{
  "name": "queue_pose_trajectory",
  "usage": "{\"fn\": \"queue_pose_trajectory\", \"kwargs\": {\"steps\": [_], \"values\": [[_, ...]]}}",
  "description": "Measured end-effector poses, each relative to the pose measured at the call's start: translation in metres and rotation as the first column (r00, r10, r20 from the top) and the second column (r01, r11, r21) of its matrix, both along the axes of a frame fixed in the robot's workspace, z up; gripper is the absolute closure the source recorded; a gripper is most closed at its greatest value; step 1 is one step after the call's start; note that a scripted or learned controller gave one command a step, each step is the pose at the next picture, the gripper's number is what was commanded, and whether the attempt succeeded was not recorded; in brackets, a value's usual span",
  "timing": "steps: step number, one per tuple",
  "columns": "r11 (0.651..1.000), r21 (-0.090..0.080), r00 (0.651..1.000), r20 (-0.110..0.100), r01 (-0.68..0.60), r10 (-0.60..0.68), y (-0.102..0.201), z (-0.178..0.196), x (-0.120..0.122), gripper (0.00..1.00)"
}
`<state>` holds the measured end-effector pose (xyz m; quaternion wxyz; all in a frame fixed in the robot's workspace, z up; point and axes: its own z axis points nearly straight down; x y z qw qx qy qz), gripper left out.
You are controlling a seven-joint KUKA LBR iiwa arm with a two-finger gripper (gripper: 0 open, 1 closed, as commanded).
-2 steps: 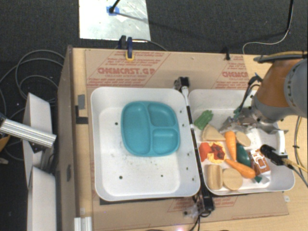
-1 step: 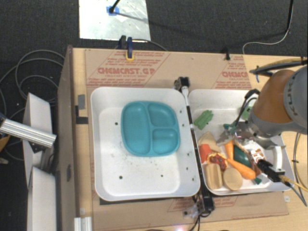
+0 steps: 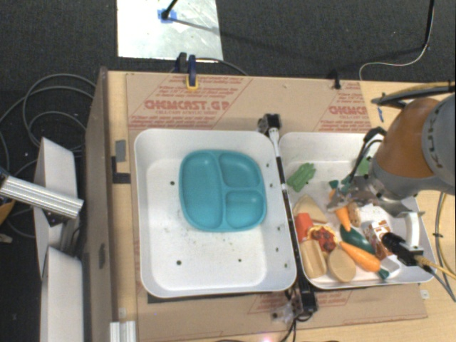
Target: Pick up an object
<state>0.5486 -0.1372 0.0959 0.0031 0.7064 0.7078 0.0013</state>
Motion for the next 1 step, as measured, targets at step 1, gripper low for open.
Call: {"fn": "queue_pose_trajectory", "kwargs": {"steps": [1], "values": [[1.0,0.005,1.0,0.002,-0.011,0.011,0.1022,0.0935,0.0031,1.0]]}}
